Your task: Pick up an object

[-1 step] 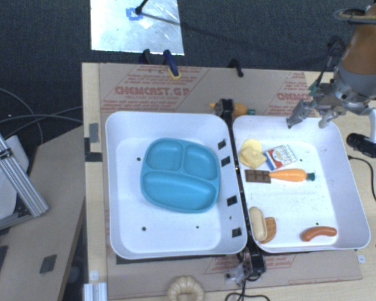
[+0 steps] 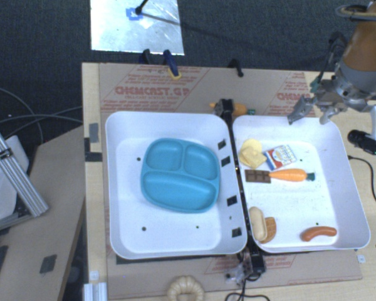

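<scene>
Looking down, I am seeing the fingers (image 2: 313, 113) hanging spread and empty over the right bin's (image 2: 357, 209) one o'clock corner, while the carrot (image 2: 288, 175) is lying at its centre, the sausage (image 2: 318, 233) towards five o'clock.

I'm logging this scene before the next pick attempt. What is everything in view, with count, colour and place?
Shallow plastic bins: 2, white, side by side on the bench.
Divided plastic plate: 1, blue, left bin.
Toy carrot: 1, orange, right bin centre.
Chocolate bar: 1, brown, touching the carrot's left end.
Yellow toy food: 1, right bin, upper left.
Small carton: 1, red, white and blue, above the carrot.
Toy hot dog: 1, tan, lower left.
Toy sausage: 1, reddish, lower right.
Gripper: 1, grey, over the right bin's far edge, open.
</scene>
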Motion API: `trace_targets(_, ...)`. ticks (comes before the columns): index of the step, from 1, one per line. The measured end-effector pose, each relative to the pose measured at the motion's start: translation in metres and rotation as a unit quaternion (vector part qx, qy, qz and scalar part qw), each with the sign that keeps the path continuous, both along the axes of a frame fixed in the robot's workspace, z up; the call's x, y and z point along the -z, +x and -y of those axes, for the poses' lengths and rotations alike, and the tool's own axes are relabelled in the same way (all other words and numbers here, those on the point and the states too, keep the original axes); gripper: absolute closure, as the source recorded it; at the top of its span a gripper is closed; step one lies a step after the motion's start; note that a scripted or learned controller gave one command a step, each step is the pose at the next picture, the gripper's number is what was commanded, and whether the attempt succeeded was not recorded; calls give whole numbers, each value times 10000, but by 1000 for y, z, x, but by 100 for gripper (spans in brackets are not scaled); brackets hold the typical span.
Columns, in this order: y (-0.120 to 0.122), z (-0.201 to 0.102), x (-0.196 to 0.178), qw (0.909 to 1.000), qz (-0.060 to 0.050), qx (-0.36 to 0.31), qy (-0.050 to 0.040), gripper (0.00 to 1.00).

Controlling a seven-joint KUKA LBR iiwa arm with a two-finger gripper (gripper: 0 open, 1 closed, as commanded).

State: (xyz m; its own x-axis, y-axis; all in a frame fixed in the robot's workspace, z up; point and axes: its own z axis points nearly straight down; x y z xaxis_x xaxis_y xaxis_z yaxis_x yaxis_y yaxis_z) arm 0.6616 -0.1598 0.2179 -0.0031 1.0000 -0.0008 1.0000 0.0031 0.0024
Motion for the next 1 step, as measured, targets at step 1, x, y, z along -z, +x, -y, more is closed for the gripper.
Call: trace_targets(1, 2, 1, 42, 10000, -16, 3, 2, 0)
